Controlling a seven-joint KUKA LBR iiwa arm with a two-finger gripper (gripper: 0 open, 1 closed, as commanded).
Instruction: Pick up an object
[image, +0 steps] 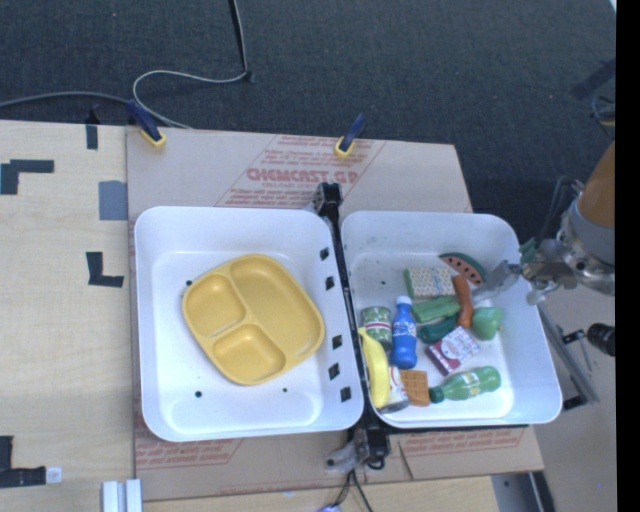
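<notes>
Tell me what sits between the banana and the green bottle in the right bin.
In the camera view, a small orange cracker-like piece lies between the banana and the green bottle.

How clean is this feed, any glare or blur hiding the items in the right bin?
Camera view: lighting is even and soft, with faint shadows; the white right bin looks bright but not blown out; the blue bottle and banana read fairly clearly, though small labels are too soft to read; the hand at the right edge is slightly blurred.
</notes>
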